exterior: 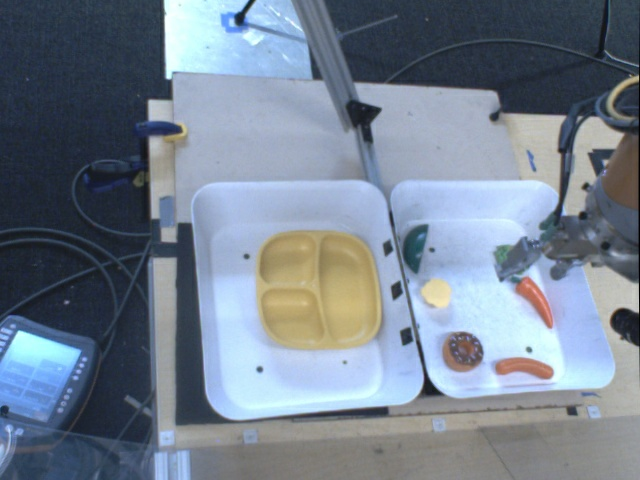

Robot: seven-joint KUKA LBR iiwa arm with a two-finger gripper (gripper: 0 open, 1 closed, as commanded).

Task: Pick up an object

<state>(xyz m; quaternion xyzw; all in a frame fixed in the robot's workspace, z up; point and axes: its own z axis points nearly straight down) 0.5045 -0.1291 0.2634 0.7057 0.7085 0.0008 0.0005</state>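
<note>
Far left of the end effector (517, 259) lies the yellow tray (320, 289); nearer left, green piece (415, 245), yellow piece (436, 293) and donut (463, 351). Just below it, the orange carrot (535, 300) and sausage (523, 368) rest unlifted. Finger state cannot be told; the pick appears undone.

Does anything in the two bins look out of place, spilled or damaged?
Nothing stands out. The yellow tray lies flat in the left bin. The toy foods lie apart in the right bin; the gripper hangs near the orange carrot.
</note>
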